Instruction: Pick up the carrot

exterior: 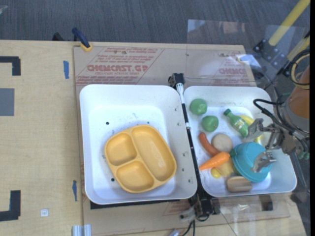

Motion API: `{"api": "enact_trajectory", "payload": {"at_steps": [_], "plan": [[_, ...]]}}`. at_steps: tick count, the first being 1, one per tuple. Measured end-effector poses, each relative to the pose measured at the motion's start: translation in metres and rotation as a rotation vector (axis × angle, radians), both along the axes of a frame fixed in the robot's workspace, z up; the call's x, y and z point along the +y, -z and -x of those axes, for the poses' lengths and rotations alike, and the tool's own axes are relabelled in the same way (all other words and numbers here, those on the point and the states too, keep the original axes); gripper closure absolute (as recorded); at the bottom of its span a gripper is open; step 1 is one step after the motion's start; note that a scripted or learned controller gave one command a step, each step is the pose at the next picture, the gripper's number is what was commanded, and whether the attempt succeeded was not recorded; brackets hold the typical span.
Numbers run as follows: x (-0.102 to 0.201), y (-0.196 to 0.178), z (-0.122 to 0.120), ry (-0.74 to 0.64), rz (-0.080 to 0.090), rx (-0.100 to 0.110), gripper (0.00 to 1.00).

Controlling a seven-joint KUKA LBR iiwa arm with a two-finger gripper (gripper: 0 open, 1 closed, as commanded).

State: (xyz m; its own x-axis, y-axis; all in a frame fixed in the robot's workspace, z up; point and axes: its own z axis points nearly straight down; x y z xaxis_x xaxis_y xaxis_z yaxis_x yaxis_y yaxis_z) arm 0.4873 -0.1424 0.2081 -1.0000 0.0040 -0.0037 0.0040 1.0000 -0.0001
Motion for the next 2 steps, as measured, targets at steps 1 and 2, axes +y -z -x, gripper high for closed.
{"api": "enact_trajectory", "payload": {"at_steps": [1,2], "plan": [[0.057,0.015,0.007,-0.213,-0.003,0.005,0.0],[0.05,0.067,-0.001,-0.166,-0.003,0.007,0.0]]}}
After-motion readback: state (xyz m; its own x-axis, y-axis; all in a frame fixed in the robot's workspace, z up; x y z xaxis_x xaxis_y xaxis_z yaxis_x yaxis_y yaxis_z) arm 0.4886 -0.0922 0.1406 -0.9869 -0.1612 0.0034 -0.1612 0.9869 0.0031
